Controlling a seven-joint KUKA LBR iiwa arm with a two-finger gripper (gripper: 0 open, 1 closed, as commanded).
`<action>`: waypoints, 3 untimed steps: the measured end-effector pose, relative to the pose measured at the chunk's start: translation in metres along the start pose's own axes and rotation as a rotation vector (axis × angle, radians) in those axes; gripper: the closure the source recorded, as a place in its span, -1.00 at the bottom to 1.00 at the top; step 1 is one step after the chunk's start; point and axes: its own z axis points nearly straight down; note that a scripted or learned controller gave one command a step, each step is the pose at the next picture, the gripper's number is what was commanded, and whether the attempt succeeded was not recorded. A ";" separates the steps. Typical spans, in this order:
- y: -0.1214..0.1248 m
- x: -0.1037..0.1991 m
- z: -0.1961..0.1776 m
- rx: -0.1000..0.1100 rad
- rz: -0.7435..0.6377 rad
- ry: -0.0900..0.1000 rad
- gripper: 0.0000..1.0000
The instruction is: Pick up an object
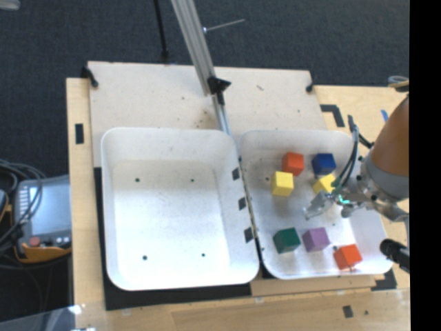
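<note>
From where I stand, the wooden bench (79,185) takes up most of the floor space, with a pale board laid across its far half. On it sit two shallow white bins side by side. The left bin (172,205) is the larger-looking of the two. The right bin (265,154) holds all the blocks. A slanted metal rail (196,43) runs down from the top to the gap between the bins.

The arm (393,150) comes in from the right, its orange band above the grey wrist. The gripper (324,204) hangs low over the middle of the right bin, just beside a yellow block (323,184) that is partly hidden by it. I cannot tell whether it is spread or pressed together, since the tips blur against the white floor, and nothing shows plainly held.

Around it lie the other blocks: a second yellow cube (282,183) to its left, an orange cube (294,162) and a blue cube (324,163) at the far side, a green cube (286,240) and a purple cube (316,238) nearer, and an orange-red cube (347,256) by the near right corner
</note>
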 end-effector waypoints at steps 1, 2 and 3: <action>0.001 0.000 -0.002 -0.005 0.002 -0.001 -1.00; -0.007 0.000 0.044 0.001 0.003 -0.001 -1.00; 0.000 -0.008 0.084 -0.013 0.001 -0.005 -1.00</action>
